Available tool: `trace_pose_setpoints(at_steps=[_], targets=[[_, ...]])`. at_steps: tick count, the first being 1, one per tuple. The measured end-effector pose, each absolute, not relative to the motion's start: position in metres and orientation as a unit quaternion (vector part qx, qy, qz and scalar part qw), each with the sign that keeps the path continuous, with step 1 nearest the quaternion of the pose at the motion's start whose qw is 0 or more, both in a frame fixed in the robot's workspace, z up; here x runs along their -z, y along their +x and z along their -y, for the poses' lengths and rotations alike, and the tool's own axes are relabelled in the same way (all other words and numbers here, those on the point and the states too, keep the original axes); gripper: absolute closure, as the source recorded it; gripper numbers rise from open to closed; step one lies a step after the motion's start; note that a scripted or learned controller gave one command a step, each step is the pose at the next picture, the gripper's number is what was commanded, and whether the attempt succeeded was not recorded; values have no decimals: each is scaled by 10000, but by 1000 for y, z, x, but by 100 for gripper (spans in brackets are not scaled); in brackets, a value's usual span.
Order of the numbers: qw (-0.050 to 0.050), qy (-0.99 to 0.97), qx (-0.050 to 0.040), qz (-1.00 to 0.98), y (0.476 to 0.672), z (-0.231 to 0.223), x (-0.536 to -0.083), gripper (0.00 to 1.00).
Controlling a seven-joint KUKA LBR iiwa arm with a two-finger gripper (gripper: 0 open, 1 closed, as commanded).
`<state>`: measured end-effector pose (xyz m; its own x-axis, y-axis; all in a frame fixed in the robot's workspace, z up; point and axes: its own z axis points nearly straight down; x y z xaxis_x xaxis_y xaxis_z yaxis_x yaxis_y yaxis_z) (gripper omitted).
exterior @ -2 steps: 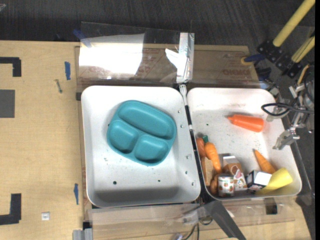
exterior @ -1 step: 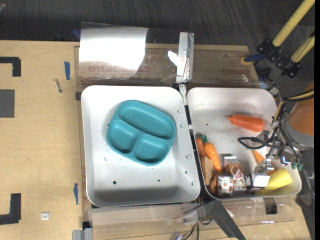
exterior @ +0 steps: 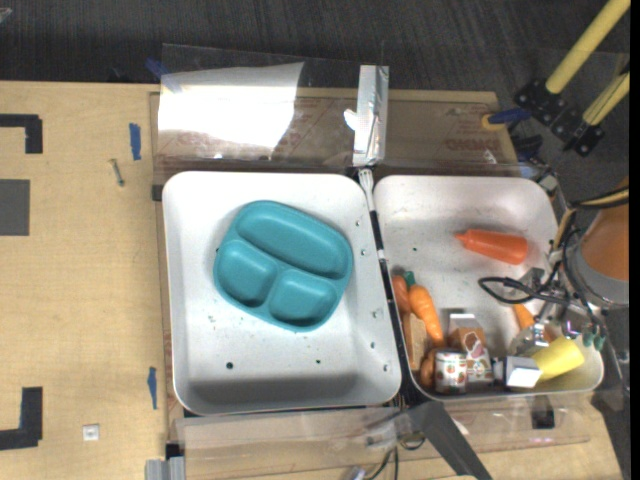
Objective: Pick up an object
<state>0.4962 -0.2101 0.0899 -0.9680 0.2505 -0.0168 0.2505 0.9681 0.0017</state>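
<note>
The right bin (exterior: 455, 203) holds several small objects. An orange bottle-shaped piece (exterior: 492, 245) lies toward its back. Two toy carrots (exterior: 420, 308) rest along the left wall. A small labelled can (exterior: 455, 370) lies at the front, next to a white packet (exterior: 464, 328). A yellow piece (exterior: 558, 358) and a small white block (exterior: 522, 374) sit in the front right corner. My gripper (exterior: 545, 313) hangs low over the bin's right side, just above the yellow piece, amid black cables (exterior: 508, 288). I see nothing clearly held.
The left bin (exterior: 200, 358) carries a teal divided plate (exterior: 283, 263). A clear plastic sheet (exterior: 230, 113) and a metal divider (exterior: 370, 113) stand behind the bins. Yellow-handled tools (exterior: 590, 38) lie at the back right. The arm's orange band (exterior: 612, 248) is at the right edge.
</note>
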Motion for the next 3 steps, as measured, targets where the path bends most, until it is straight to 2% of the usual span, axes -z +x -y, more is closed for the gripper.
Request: trace_pose_setpoints(at_steps=[1,2,3], targets=[[121,1251,15,-9921,498,210,-102,100],[67,-424,19,-9991,530,207,-252,100],[47,-423,9,-9991,529,207,-250,0]])
